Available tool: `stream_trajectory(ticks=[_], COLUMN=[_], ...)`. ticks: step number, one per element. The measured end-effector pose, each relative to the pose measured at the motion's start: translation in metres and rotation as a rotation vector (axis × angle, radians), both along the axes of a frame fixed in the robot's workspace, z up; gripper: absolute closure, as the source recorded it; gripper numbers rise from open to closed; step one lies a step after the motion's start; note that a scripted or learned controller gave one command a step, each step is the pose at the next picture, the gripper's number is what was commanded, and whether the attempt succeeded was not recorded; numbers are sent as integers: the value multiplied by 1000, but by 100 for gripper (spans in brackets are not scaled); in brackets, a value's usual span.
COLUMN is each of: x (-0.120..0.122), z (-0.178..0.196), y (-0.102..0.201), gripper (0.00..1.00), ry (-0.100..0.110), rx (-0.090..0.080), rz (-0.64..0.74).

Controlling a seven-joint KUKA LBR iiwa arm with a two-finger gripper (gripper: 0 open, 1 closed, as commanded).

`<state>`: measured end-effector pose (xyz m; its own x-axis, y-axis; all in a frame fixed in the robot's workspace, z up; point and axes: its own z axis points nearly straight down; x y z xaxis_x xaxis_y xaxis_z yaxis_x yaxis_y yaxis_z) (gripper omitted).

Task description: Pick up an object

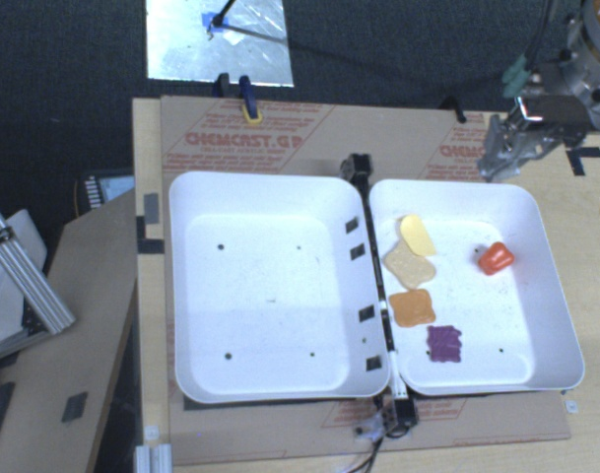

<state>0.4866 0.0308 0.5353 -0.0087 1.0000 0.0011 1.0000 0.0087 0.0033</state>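
Two shallow white bins sit side by side on a counter (280, 131) lined with printed cardboard. The left bin (265, 289) shows a bare white floor. In the right bin (536, 264), four flat pieces cluster near the dividing wall: a pale yellow piece (417, 235) at the top, a tan piece (409, 265) touching it just below, an orange-brown piece (412, 307) beneath that, and a purple piece (443, 343) lowest, slightly to the right. A small red-orange object (495, 257) lies apart from them, nearer the far side. The tool (498, 161) hangs above the counter just beyond the right bin's upper rim, holding nothing; how far it is open cannot be told.
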Motion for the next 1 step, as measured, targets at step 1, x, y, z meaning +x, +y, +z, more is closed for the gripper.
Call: stream_trajectory(ticks=[1], x=[-1], z=[-109], y=[91], gripper=[100], ry=[10], rx=[-1], rz=[4])
